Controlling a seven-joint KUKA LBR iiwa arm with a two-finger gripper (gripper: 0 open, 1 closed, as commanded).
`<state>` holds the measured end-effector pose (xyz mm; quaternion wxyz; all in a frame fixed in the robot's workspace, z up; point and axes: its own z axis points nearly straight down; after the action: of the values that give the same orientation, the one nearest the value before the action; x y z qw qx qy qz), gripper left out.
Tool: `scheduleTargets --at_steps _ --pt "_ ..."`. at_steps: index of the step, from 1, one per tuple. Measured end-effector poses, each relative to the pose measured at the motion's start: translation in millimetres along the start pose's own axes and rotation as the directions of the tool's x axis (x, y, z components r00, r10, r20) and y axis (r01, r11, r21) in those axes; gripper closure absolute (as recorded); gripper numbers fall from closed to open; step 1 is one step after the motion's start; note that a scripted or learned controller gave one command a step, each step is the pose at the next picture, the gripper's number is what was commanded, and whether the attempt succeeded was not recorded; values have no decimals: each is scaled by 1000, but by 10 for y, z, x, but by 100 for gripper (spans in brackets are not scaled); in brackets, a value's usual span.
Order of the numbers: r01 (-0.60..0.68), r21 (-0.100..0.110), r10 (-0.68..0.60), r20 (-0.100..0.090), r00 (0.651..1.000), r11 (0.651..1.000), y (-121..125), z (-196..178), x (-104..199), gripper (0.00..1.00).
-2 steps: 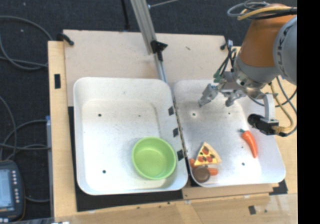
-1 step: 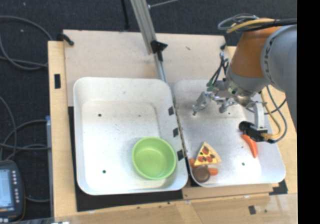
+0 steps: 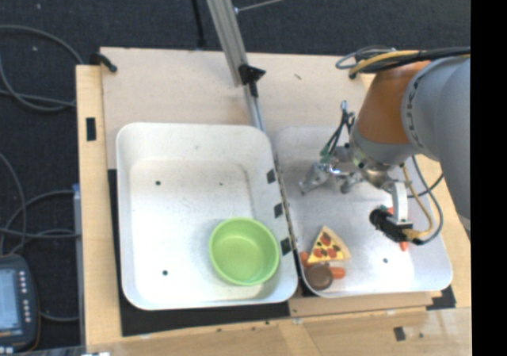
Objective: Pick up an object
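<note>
Step in hand: the approach, by my read. The arm [image 3: 412, 116] reaches in from the right and hangs over the far part of the right bin [image 3: 432, 271], with nothing lifted yet.

Hand: the hand [image 3: 337, 172] sits low over the right bin's far left area, pointing left. Whether it stands apart or together, I cannot tell from this angle. Nothing shows between its tips.

Targets, right bin: a pizza slice toy [image 3: 327, 246] lies near the bin's near left corner, just beside a brown round piece [image 3: 319, 275] and a small orange bit [image 3: 338, 272] at the near rim. All of them sit nearer the camera than the hand.

Targets, left bin: a green bowl [image 3: 243, 250] rests in the near right part of the left bin [image 3: 158, 156], well apart from the hand.

Next move: I judge it calls for travelling toward the near edge to centre over the pizza slice cluster, then descending and closing.

Risk: the pieces crowd the bin wall, so a clean grip looks awkward.

Writing: no readable brand, label or text anywhere on the table [image 3: 174, 85].
</note>
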<state>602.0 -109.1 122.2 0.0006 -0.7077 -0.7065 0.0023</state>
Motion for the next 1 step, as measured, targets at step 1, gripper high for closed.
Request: scheduleTargets --at_steps 1 --pt "-5 -7 5 -3 1000 1000 22 -140 2 100"
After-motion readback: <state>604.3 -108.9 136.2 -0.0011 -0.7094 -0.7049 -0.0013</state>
